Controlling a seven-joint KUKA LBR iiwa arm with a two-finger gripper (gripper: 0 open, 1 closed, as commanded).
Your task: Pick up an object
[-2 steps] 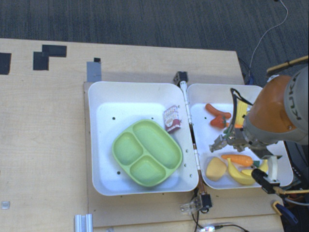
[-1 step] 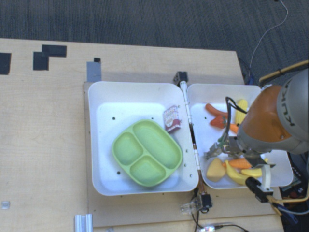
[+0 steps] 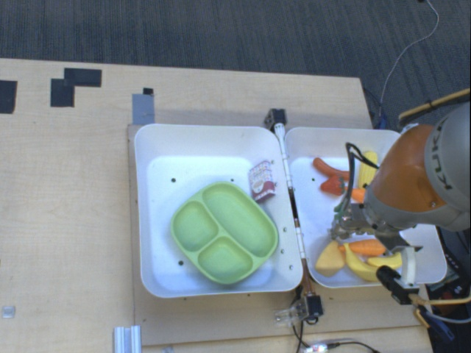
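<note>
Pale wooden worktop [image 3: 66, 197], two white bins. Reaching low into right bin [image 3: 302, 197] over yellow and orange toy food [image 3: 346, 256]. Fingers' state impossible to tell. Nothing visibly lifted; pick apparently unfinished.

Two bins sit side by side on the bench [image 3: 66, 197]. Left bin [image 3: 147, 197]: divided tray [image 3: 224, 232] lying in the near middle; small packet [image 3: 262, 180] behind the tray's right end, close to the bin's right wall. Right bin [image 3: 303, 190]: pile of toy food [image 3: 346, 259] along the near side, more pieces toward the back. Arm [image 3: 412, 179] overhangs the right bin from the right.
</note>
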